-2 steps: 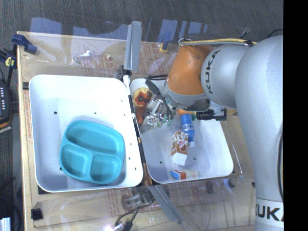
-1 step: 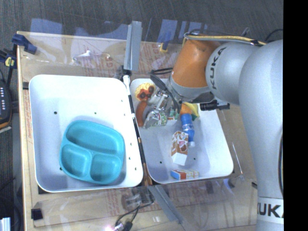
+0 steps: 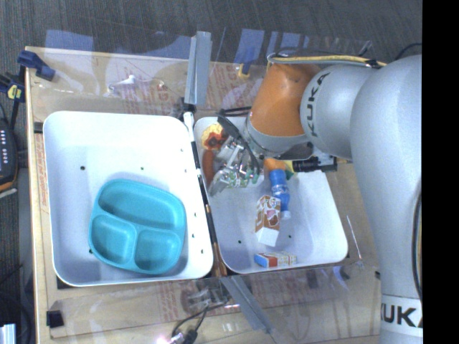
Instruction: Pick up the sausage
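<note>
The sausage [image 3: 207, 165] is a reddish-brown strip lying along the left wall of the right bin [image 3: 323, 228], near its far corner. My gripper [image 3: 228, 172] hangs low just to the right of it, reaching in under the orange wrist band [image 3: 283, 106]. The metal gripper body hides part of the sausage's right side. I cannot make out whether the gripper touches the sausage.
In the right bin lie a bottle with a blue cap [image 3: 279, 190], a brown-and-white carton [image 3: 267, 221], a small red-and-white box [image 3: 276, 259] and an orange-yellow item [image 3: 212, 139] at the far corner. A teal divided plate [image 3: 138, 226] sits in the left bin [image 3: 72, 149].
</note>
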You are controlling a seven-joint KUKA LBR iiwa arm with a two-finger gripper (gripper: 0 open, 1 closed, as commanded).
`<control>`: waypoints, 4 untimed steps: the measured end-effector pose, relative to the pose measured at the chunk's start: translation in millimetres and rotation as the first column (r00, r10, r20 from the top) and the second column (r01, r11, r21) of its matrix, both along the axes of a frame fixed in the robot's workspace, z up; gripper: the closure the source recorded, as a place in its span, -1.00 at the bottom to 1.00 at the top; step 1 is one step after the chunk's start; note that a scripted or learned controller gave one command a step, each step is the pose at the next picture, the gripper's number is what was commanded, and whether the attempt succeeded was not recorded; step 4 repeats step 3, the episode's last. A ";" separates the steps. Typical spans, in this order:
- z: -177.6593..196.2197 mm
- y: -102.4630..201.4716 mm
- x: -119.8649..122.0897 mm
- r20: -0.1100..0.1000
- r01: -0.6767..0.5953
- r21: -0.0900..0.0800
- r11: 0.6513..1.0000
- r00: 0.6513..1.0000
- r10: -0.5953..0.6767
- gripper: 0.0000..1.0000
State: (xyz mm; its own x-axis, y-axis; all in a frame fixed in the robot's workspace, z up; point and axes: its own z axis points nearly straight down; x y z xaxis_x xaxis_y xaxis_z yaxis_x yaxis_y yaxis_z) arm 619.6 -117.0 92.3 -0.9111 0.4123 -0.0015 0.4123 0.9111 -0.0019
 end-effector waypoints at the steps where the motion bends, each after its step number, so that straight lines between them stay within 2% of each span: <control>1: 0.4 1.6 11.9 -0.003 0.029 -0.004 1.000 1.000 -0.029 -1.00; 2: 11.1 3.1 13.2 0.001 0.026 -0.002 1.000 1.000 -0.026 1.00; 3: 101.1 67.3 20.5 0.002 0.086 0.002 0.996 0.996 -0.086 1.00; 4: 101.1 67.3 20.5 0.002 0.086 0.002 0.996 0.996 -0.086 1.00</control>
